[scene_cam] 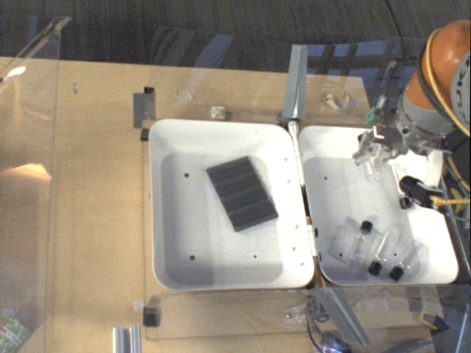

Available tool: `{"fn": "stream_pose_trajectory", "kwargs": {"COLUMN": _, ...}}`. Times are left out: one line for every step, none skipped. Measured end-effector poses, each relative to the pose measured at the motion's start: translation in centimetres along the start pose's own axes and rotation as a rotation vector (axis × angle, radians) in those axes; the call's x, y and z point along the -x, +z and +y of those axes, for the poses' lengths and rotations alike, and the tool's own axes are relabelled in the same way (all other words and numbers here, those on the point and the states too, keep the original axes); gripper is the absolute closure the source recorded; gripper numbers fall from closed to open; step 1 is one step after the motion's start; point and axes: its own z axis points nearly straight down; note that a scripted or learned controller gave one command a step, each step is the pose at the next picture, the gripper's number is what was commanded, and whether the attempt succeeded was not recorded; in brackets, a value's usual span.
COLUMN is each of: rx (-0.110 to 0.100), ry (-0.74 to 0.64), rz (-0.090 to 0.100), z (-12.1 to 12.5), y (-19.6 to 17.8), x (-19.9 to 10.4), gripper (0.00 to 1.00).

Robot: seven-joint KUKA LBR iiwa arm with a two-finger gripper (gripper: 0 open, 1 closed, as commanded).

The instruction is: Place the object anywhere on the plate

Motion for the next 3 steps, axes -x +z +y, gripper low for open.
{"fn": "stream_pose_trajectory", "kwargs": {"rx": -0.001, "ry": 0.361, "rz": 0.0, "z": 1.8, "y": -2.6, "x": 3.5, "gripper": 1.0}}
{"fn": "stream_pose_trajectory", "kwargs": {"rx": -0.003, "ry": 0.786, "rz": 0.0, "z": 3.8, "y": -12.9, "x": 0.4, "gripper": 1.0}}
{"fn": "stream_pose_trajectory", "kwargs": {"rx": -0.006, "ry": 1.172, "rz": -0.002, "z": 5.2, "y": -15.1, "x": 3.3, "gripper": 1.0}}
